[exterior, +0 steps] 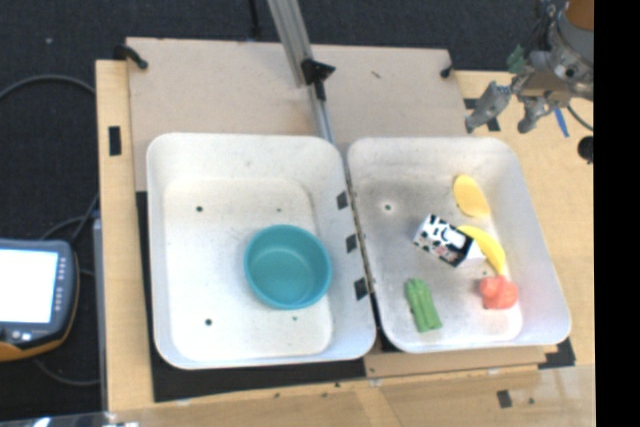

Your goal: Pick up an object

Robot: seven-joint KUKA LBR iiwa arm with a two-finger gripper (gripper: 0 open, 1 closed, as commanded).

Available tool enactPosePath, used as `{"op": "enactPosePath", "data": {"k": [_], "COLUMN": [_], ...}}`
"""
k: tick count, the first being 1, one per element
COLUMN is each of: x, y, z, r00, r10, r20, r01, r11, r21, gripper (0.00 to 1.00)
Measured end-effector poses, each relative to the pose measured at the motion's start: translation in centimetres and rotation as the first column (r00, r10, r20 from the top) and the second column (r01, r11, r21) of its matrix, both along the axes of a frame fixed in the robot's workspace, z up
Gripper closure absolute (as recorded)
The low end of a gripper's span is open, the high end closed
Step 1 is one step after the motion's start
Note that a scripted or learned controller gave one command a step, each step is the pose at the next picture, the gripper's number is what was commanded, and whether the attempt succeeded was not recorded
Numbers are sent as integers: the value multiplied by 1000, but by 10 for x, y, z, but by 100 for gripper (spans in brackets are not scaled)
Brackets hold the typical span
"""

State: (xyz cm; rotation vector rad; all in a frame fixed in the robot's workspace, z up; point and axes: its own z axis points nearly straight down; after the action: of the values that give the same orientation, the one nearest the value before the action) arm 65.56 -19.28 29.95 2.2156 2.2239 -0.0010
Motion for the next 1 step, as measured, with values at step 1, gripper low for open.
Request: {"op": "enactPosePath", "data": {"k": [1], "x": [0], "y": [-1], "z": [0], "r00": [1000], "r10": [0], "r20": [-1], "r01": [0], "r11": [1000], "r21": [-2], "gripper": [0]}}
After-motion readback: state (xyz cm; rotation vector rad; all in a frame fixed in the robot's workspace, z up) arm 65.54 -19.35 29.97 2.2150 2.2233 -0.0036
